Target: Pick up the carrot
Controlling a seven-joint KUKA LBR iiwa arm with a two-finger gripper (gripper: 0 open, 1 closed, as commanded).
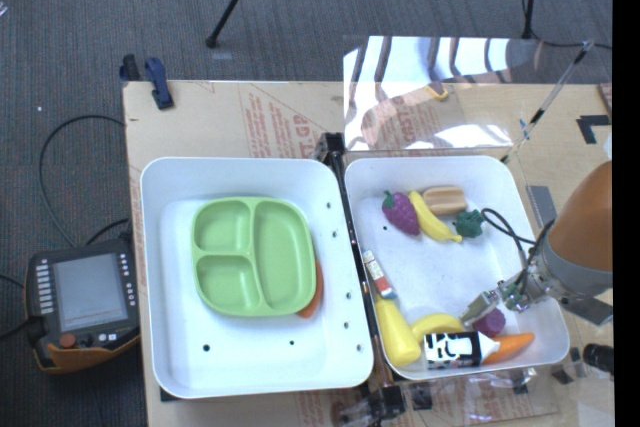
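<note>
The carrot (514, 345) is found at the near edge of the right bin (500, 173), lying flat against the front wall with its tip pointing right. Its thick end is touched by a black-and-white bottle (457, 349), which lies flat beside it on the left. Just behind the carrot a purple piece (490, 322) is seen, and a yellow banana (436, 323) curves next to that. A yellow squash (396, 334) lies further left, by the divider.

The gripper (497, 300) is held low over this crowded corner, just behind and above the purple piece, reached in from the right under the orange band (597, 220). Whether the jaws are apart or together cannot be told at this resolution; nothing is seen between them. The carrot is not held.

Further back, grapes (401, 213), a second banana (432, 218), a bun (445, 199) and broccoli (470, 223) are grouped well apart from the gripper. A small tube (377, 273) lies by the divider.

In the left bin (170, 177) a green plate (254, 256) is set, with an orange item (312, 299) partly hidden beneath its right edge.

It is judged that the approach is incomplete: a short move forward and down is needed, and the purple piece and bottle could be caught instead.
</note>
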